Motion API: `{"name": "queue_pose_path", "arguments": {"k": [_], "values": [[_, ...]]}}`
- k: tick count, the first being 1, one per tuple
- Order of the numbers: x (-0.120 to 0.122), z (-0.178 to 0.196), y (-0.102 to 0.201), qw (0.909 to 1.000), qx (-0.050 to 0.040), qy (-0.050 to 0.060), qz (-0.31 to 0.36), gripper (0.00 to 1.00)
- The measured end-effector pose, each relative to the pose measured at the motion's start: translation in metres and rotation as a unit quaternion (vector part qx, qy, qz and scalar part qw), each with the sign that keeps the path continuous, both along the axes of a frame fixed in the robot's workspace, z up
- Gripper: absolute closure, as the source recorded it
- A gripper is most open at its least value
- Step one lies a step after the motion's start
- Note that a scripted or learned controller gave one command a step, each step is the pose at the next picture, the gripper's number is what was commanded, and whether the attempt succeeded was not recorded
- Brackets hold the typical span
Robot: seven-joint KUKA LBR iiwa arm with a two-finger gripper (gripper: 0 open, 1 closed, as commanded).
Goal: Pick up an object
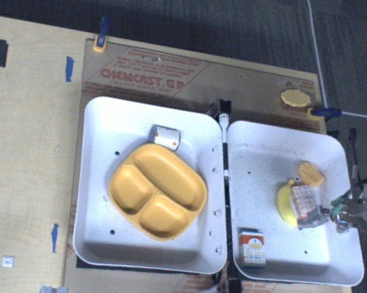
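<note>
The landmark for all positions is the right-hand shallow white bin point(337, 267). The two-finger gripper point(336, 213) sits at this bin's right wall, reaching in from the right. Whether its fingers are spread or closed cannot be told at this resolution; no object is seen between them.

Contents of the right-hand bin:
- A yellow banana-shaped object point(287, 203) lies near the bin's centre, slightly right.
- A crinkled clear packet with red and white print point(305, 204) lies on the yellow object's right side, touching it. The packet's right edge is just beside the gripper; contact cannot be confirmed.
- A small round tan biscuit-like piece point(311, 173) lies just behind the packet, toward the bin's far wall.
- A small white carton with a red label point(252, 248) rests in the bin's near left corner, well apart from the gripper.

Left of the landmark, touching it along a shared edge, is the left-hand shallow white bin point(100, 129). It holds a mustard-yellow three-compartment plastic tray point(156, 190) and, just behind the tray, a small silver-and-white cylindrical can point(165, 136).

Behind the landmark, on the brown board point(146, 74), lies a round tan disc point(295, 98).
</note>
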State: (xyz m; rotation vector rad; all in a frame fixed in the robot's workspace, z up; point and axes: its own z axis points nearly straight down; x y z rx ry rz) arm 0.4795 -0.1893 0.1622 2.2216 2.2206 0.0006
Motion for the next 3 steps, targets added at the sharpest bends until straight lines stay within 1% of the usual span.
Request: {"name": "queue_pose_path", "arguments": {"k": [1,2,3], "values": [[0.001,-0.076,0.056,1.0000,0.0001,-0.001,0.000,0.00],[0.002,-0.076,0.097,1.0000,-0.0003,-0.003,0.000,0.00],[0.003,-0.065,0.096,1.0000,-0.0014,-0.005,0.000,1.00]]}}
